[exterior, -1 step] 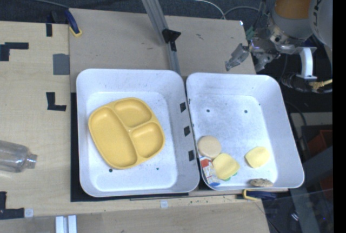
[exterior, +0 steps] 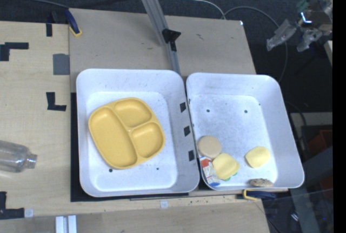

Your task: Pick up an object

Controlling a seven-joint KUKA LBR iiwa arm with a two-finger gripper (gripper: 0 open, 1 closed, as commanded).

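The pincer [exterior: 303,29] hangs at the upper right, off beyond the right bin [exterior: 270,86], and whether it is wide or narrow cannot be told from this blurred, distant glimpse. The likeliest things to lift lie bunched at the near edge of that bin: a tan round disc [exterior: 209,146], a yellow block [exterior: 225,165] resting partly on a printed packet [exterior: 207,171], and a second yellow lump [exterior: 258,157] standing apart. That lone lump looks light and somewhat soft, so a grip across its narrower sides should suit, while the yellow divided plate [exterior: 125,132] in the left bin [exterior: 86,118] looks stiff, flat and hard to pinch.
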